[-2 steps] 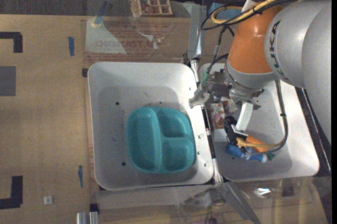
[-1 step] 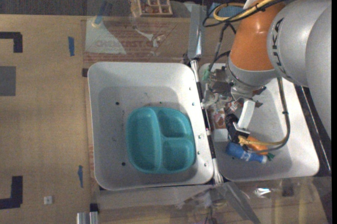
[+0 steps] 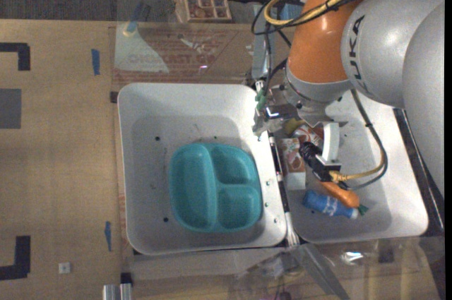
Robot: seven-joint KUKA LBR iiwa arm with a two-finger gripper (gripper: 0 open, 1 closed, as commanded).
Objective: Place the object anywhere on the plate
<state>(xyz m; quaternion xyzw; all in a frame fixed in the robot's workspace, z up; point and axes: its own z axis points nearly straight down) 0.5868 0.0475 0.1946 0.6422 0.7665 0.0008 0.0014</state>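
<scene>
Wooden counter (image 3: 56, 171), two white bins. Left bin (image 3: 141, 108): teal divided plate (image 3: 212, 187), nothing on it. Right bin (image 3: 402, 207): blue bottle (image 3: 326, 205), orange carrot-like item (image 3: 342, 194), brown packet (image 3: 292, 154). Gripper (image 3: 293, 123) low over right bin's left side; finger state can't tell.

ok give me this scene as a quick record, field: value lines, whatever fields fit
plate: teal plastic divided plate with three compartments, lying in the left white bin
plate contents: nothing on it
right bin: shallow white bin holding the loose items
items: blue plastic bottle lying on its side, orange carrot-shaped toy beside it, brown printed packet near the dividing wall
arm: grey arm with orange band, reaching down over the right bin
claw: claw low near the packet, finger state unclear
task status: no object on the plate yet
</scene>
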